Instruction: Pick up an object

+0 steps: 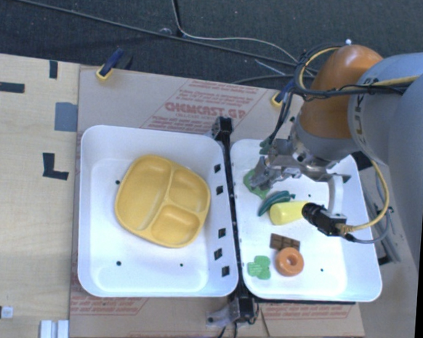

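My gripper hangs low over the upper left part of the right bin. Directly under and beside it lies a dull green object, partly covered by the gripper, and I cannot see whether the two touch. Just below are a dark green curved piece and a yellow block. Nearer the front of the bin sit a brown chocolate-like bar, an orange ring and a small bright green toy.
The left bin holds a yellow divided plate. A black divider runs between the bins. The arm's grey body and orange band overhang the right bin's back, with a black cable connector near the yellow block.
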`<state>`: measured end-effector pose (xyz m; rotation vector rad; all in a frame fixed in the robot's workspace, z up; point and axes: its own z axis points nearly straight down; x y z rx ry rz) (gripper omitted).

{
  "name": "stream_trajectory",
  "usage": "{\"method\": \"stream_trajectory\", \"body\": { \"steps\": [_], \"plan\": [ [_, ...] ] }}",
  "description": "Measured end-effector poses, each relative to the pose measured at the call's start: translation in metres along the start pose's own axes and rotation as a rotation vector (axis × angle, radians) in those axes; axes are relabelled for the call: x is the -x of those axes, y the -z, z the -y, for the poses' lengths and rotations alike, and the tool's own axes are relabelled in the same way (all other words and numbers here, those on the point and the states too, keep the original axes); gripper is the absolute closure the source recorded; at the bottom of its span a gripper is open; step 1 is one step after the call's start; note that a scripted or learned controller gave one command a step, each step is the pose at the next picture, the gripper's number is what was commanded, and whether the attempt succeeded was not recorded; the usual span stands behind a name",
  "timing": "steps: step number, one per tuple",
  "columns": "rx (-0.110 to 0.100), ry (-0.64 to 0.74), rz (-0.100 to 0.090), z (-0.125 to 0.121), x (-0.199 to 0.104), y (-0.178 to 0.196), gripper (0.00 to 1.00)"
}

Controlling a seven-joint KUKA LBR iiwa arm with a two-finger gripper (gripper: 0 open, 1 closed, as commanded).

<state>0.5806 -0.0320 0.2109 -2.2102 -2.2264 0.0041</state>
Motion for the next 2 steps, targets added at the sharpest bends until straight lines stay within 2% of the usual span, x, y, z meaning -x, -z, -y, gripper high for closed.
{"method": "stream_trajectory", "body": {
  "steps": [2],
  "plan": [
    [-0.001, 0.000, 0.001, -0.036, -0.102, -0.010, 1.00]
  ]
}}
